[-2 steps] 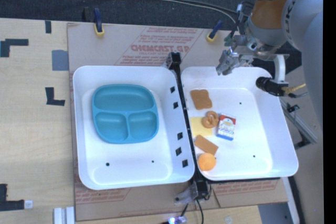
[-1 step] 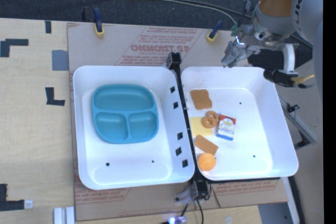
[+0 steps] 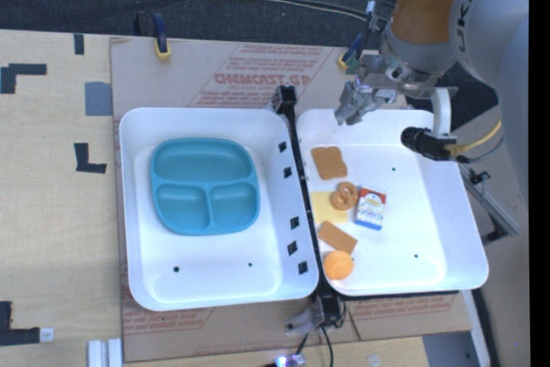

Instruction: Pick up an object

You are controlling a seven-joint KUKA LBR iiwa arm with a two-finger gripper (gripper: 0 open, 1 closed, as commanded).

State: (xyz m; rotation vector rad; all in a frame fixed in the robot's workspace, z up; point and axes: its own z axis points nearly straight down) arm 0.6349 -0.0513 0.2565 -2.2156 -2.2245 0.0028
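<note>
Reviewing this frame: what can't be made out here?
- Gripper fingers: too small and blurred in the camera view to read.
- Carton label: too small to read.
- Yellow slice: partly covered by the pretzel.
- Arm: cut off by the right edge.

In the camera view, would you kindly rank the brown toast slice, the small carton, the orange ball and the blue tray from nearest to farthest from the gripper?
Measured from the gripper, above the right bin's far-left corner:
1. Brown toast slice, right bin, just below the gripper.
2. Small carton, mid right bin.
3. Orange ball, right bin's near edge.
4. Blue tray, left bin.
The ball and the tray are nearly level; that order is tentative.
</note>
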